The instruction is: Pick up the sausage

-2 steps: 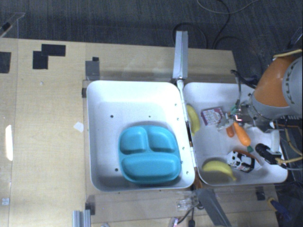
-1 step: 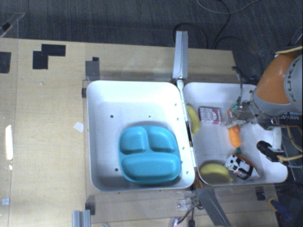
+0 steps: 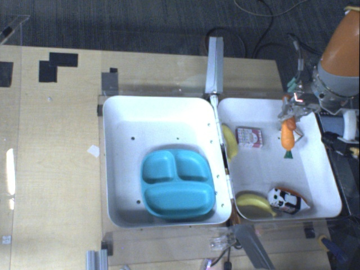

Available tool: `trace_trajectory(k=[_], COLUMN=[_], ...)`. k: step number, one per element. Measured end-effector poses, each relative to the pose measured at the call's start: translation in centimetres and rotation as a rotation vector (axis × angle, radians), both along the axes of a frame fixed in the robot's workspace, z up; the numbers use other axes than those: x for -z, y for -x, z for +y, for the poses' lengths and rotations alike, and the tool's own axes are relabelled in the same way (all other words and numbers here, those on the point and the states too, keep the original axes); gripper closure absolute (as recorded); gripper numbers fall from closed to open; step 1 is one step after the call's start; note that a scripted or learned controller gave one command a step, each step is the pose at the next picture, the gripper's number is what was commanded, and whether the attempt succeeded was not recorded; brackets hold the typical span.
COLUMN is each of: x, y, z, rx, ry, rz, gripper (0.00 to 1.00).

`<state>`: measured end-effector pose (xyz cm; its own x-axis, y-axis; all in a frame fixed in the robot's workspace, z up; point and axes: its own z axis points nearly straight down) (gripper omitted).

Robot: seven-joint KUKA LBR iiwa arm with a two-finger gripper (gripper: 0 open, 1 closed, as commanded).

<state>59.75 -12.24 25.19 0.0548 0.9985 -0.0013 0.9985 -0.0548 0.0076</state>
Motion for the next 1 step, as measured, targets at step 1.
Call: trace_trajectory(k=[1], x=[-3.65], y=[0.39], z=[6.33], rx=[0.218], ry=[-0.002], rz=[0.001], gripper=[1.0])
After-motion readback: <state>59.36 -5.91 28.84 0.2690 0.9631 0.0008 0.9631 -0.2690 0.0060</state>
